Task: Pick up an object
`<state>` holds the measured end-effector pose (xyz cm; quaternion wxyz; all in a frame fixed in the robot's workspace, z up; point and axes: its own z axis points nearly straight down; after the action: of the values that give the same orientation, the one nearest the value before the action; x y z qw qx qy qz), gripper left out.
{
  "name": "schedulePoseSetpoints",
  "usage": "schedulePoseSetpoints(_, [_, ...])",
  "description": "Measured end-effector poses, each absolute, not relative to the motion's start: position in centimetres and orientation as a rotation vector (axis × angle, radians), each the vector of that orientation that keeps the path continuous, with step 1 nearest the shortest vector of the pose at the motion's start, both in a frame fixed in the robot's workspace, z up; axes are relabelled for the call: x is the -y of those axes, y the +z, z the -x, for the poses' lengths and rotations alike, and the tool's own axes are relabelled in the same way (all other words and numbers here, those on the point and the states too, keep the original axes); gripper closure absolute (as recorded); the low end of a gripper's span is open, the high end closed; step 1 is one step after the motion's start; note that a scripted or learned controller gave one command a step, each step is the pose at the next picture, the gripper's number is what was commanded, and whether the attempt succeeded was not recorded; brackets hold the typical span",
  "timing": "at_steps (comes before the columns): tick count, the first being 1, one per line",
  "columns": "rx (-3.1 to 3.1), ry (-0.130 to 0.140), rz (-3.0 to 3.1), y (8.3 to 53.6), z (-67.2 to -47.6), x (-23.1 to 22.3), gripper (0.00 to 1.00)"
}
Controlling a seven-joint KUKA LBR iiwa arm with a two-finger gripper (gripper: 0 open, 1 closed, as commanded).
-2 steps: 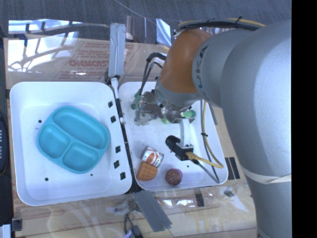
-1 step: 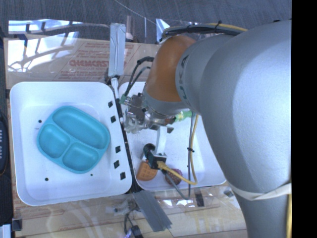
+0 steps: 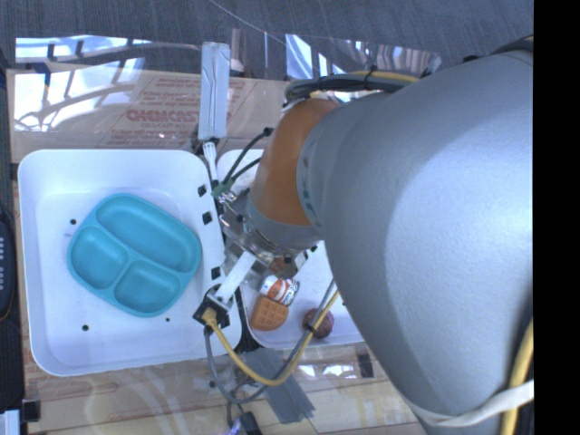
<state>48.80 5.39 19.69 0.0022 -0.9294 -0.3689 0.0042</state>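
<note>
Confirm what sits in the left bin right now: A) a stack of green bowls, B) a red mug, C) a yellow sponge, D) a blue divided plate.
D: a blue divided plate with three compartments lies flat in the left bin, while the arm works over the right bin.

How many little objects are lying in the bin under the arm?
3 in view: a white and orange piece, a tan waffle-like piece just below it, and a dark round one to their right. The arm may hide more.
</note>
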Motion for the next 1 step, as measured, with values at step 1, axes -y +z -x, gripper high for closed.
schedulePoseSetpoints(1, [0.798,0.013,3.033,19.03,-47.55,-8.64,1.00])
